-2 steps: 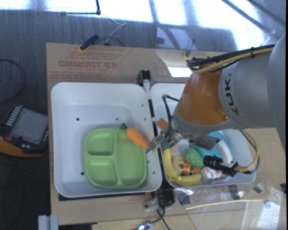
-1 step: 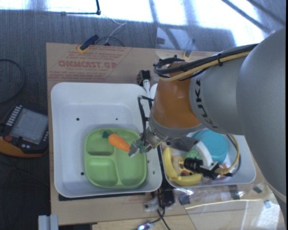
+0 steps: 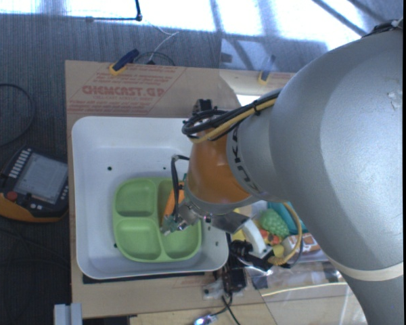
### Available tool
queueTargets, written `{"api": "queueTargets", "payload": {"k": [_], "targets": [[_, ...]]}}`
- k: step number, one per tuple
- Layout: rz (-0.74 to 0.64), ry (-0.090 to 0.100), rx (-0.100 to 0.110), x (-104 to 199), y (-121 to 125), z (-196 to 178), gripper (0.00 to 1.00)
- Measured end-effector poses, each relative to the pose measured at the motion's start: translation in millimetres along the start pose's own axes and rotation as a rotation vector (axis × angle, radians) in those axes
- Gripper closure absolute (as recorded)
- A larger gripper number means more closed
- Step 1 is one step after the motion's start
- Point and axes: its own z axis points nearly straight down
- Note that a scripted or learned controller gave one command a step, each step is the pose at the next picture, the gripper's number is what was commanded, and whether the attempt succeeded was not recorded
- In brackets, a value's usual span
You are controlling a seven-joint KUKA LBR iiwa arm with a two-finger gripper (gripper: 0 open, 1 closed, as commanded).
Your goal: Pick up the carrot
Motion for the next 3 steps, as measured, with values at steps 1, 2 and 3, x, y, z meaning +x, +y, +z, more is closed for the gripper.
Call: {"api": "queueTargets", "payload": {"k": [1,2,3], "targets": [[0.245,0.003,0.007,6.4,1.2,-29.7,1.00],[0.090,0.003,0.002,7.6,3.8,-88.9,1.00],[-0.026,-0.001,-0.012,-11.7,-3.6,8.6,1.00]]}}
